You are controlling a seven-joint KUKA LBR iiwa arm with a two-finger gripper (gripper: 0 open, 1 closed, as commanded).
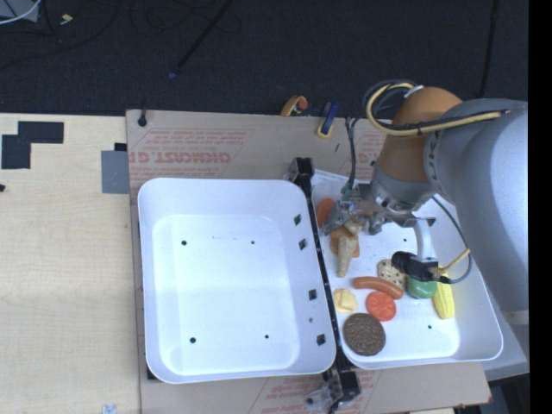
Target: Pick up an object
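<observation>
My gripper [355,216] is down in the right bin [470,341], at its upper left part. Directly beneath it lies a tan cone-shaped piece [346,247], touching or very near the gripper. An orange piece [325,212] sits just to its left, against the bin wall. Lower in the bin lie a red sausage [377,285], a red round slice [380,306], a small yellow piece [345,299] and a brown round cookie [365,335]. Nothing is visibly lifted.
A pale spotted cracker [391,273], a green piece [422,288] and a yellow corn cob [443,301] lie at the right bin's right side. The left bin [164,231] stands alongside, with a black divider [316,257] between the two. The grey arm [492,197] overhangs the right edge.
</observation>
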